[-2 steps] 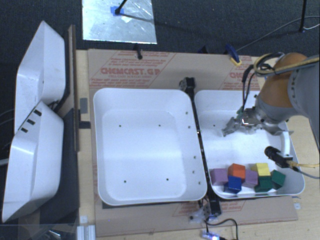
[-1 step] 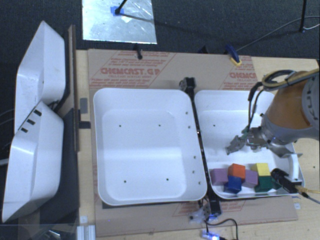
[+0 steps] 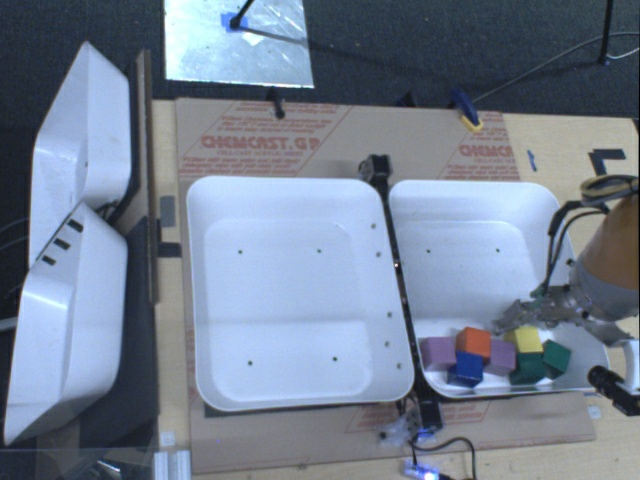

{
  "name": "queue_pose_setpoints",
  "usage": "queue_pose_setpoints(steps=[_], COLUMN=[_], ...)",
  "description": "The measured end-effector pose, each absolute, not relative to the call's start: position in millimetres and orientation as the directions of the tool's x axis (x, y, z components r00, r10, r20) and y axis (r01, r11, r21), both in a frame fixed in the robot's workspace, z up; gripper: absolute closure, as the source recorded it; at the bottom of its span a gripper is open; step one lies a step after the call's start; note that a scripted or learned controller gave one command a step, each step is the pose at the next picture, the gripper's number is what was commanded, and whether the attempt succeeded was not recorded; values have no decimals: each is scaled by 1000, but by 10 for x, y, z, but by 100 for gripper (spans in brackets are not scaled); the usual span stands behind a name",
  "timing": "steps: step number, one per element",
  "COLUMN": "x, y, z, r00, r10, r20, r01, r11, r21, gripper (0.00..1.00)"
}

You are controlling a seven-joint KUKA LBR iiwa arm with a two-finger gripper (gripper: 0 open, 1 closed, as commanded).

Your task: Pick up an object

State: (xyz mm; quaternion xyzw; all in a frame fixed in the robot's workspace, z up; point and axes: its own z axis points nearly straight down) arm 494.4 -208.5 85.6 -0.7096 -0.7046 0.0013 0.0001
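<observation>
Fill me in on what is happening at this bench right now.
A grey robot arm reaches in from the right over the right bin, its gripper low above a cluster of small blocks in that bin's near corner. The cluster holds an orange block, a yellow block, a blue block, green blocks and purple blocks. Nothing is visibly held between the fingers, so no pick is confirmed. The left bin sits alongside.

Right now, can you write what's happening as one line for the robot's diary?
arm: over right bin | gripper: just above block pile | held: nothing seen | left bin: no blocks
</observation>
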Motion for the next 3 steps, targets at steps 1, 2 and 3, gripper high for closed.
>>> queue_pose_setpoints(steps=[1, 2, 3], x=[4973, 4932, 4937], y=[-1612, -1782, -1608], z=[865, 868, 1028], r00=[-4, 1, 27], r10=[1000, 1000, 1000], r20=[1, 0, 0], r01=[1000, 1000, 1000], r11=[4, -1, -27], r21=[1, 1, 2], gripper=[0, 0, 0])
